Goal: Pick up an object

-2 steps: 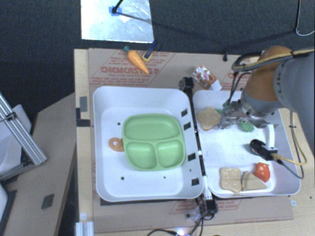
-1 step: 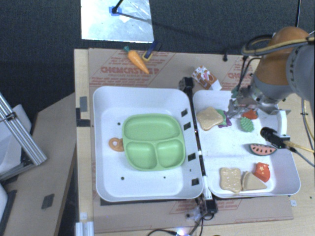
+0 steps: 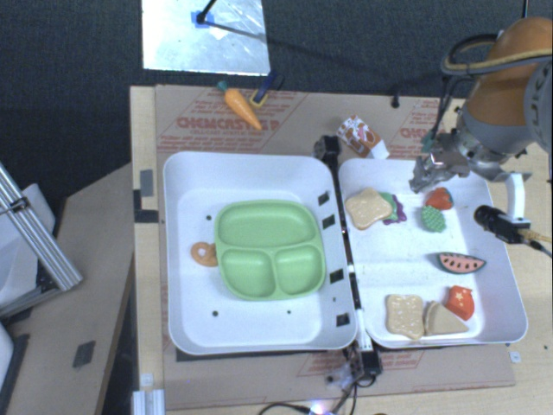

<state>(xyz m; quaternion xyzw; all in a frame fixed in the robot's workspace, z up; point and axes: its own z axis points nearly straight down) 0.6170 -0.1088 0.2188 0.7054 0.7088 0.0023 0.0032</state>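
Gripper (image 3: 429, 173) sits low over the far edge of the right bin (image 3: 510, 305), the grey arm (image 3: 510, 76) entering from the right; finger spacing cannot be told, the tips reading as one dark cluster, and nothing is visibly held between them.

Nearest items: a red toy tomato (image 3: 440, 198) just beside the gripper on its near side; a green knobbly toy vegetable (image 3: 433, 220) touching or just beside the tomato; a toy sandwich (image 3: 374, 207) with a purple-green filling toward the bin's left wall.

Further toward the near side of the same bin: a watermelon slice (image 3: 460, 263); a red toy pepper or strawberry (image 3: 460, 302), kind unclear; two toast slices (image 3: 419, 316) overlapping by the near wall.

Outside the bins, behind the divider: a small wrapped snack packet (image 3: 359, 136) lying on the cardboard.

Left bin (image 3: 186, 258): a green three-compartment plate (image 3: 267, 248) at centre, lying flat; a small orange pretzel-like ring (image 3: 204, 254) touching its left edge.

On the cardboard behind the left bin: a toy carrot (image 3: 242, 108); beyond it a shiny foil sheet (image 3: 206, 24).
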